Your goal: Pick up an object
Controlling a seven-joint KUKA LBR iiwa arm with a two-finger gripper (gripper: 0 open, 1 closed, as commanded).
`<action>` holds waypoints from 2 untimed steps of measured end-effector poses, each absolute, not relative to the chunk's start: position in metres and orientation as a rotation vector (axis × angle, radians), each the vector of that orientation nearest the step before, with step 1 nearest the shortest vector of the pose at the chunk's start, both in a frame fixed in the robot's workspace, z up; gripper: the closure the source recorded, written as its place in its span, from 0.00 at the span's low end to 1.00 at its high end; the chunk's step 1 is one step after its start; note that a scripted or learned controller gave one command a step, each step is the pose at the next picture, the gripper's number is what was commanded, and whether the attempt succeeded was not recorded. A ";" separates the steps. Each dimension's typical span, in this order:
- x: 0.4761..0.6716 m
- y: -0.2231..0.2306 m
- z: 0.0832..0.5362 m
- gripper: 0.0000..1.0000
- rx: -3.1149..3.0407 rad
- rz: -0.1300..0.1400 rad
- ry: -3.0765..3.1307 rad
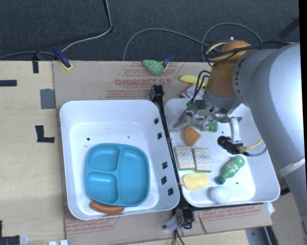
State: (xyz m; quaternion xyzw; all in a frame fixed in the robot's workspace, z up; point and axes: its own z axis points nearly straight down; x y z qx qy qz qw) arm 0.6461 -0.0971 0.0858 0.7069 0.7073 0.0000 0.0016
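Gripper (196,115) positioned low over rear of right bin (263,183), arm entering from right. State of fingers not determinable: metal parts blurred and tangled with cables. Brown waffle-like piece (191,136) lying just in front of the fingers, contact not confirmable. Small green item (211,126) just beside the fingers, toward the arm. Two patterned sponge-like squares (192,159) farther forward of the fingers, side by side. Yellow piece (195,181) and white ball (219,194) at front edge of same bin, well apart from the fingers. Green bottle (230,169) lying tilted, forward and arm-side of the fingers. Left bin (72,118) across the divider from the fingers, holding blue compartment plate (116,174) with orange sausage (106,208) at its front rim. Yellow banana (191,79) and green toy (153,66) behind the fingers on the table (22,150).
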 end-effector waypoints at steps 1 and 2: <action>0.634 -0.100 0.086 0.00 2.217 0.000 2.220; 0.634 -0.099 0.095 1.00 2.217 0.000 2.221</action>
